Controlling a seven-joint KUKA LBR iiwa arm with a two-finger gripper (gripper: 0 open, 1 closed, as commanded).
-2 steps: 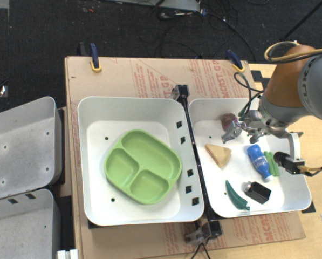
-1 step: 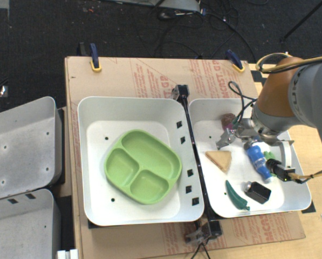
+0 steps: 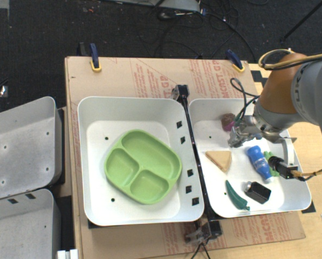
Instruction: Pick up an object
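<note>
My gripper (image 3: 236, 138) reaches in from the right and hangs low over the back left part of the right bin (image 3: 298, 204). A small maroon object (image 3: 227, 121) lies just behind and left of it. A tan wedge (image 3: 220, 159) rests a little in front of the gripper, apart from it. A blue cylinder (image 3: 258, 162) lies to the right of the wedge, partly under the wrist. Nearer the front edge are a dark green curved piece (image 3: 236, 195) and a black block (image 3: 258, 192). Nothing shows between the gripper's tips.
The left bin (image 3: 90, 112) holds a light green divided plate (image 3: 143, 166). A black divider strip (image 3: 192, 150) runs between the two bins. Grey trays (image 3: 20, 139) sit off the bench to the left. Blue clamps (image 3: 95, 57) hold the board's back edge.
</note>
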